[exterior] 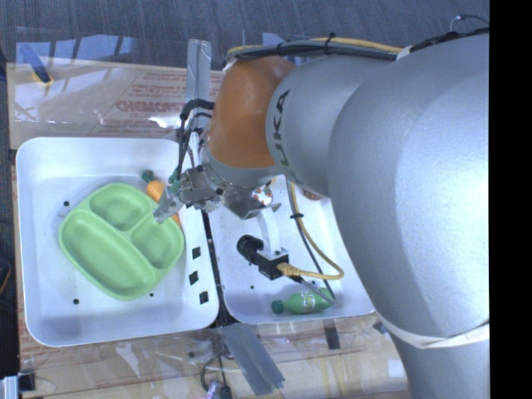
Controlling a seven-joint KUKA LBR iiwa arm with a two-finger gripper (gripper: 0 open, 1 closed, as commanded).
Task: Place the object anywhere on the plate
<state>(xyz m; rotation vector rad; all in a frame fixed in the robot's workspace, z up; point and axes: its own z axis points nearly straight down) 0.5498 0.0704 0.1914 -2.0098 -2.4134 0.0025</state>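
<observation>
A green divided plate (120, 239) lies in the left bin (41, 306). A small orange carrot-like object (155, 190) with a green tip sits just past the plate's upper right rim. My gripper (169, 205) hangs right over that spot, partly covering the orange object, and a bit of orange shows below it. The grey arm with its orange band reaches in from the right and hides much of the right bin.
A green bottle (302, 303) lies near the front edge of the right bin (249, 306). A black connector with a yellow cable (264, 258) hangs from the arm over that bin. Clear plastic sheeting (100, 98) lies behind the bins.
</observation>
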